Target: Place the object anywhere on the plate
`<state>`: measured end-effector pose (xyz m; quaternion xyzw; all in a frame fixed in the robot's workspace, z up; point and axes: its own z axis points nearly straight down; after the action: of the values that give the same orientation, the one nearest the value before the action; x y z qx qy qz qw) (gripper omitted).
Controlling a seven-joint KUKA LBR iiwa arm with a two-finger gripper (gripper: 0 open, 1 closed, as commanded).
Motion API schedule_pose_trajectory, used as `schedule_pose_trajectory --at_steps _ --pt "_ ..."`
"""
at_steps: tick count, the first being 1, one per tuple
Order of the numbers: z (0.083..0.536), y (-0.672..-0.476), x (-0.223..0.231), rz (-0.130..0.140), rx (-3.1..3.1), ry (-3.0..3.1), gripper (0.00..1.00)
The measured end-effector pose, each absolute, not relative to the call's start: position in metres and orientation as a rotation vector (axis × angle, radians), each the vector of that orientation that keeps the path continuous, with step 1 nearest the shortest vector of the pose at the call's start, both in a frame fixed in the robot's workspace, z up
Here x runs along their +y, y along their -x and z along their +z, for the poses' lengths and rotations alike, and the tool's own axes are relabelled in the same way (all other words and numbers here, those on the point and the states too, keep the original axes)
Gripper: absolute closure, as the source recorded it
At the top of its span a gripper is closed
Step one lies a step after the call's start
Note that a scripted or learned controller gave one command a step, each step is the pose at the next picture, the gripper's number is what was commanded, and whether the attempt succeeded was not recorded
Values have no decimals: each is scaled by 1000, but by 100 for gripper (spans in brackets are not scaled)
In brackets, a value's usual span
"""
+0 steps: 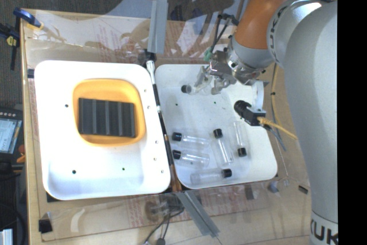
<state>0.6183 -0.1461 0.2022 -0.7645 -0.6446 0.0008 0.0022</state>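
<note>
Two bins [63, 178]; one yellow plate [106, 92] left; six tubes [198, 155] right; claw [209, 80] pinching one tube.

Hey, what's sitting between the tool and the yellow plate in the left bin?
In the camera view, between the tool and the yellow plate lie bare white floor of the right bin and the two bins' adjoining rims. The capped vials lie lower down.

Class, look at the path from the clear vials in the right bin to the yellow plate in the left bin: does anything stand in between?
Only the bins' adjoining rims lie between the vials and the plate. A dark slotted rack sits on the plate's middle, leaving the yellow border bare. The gripper is above the right bin's far end.
</note>
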Motion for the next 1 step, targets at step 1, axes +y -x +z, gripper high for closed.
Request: schedule_pose_trajectory --at_steps 1 --pt "180 -591 -110 6 -2144 2290 100"
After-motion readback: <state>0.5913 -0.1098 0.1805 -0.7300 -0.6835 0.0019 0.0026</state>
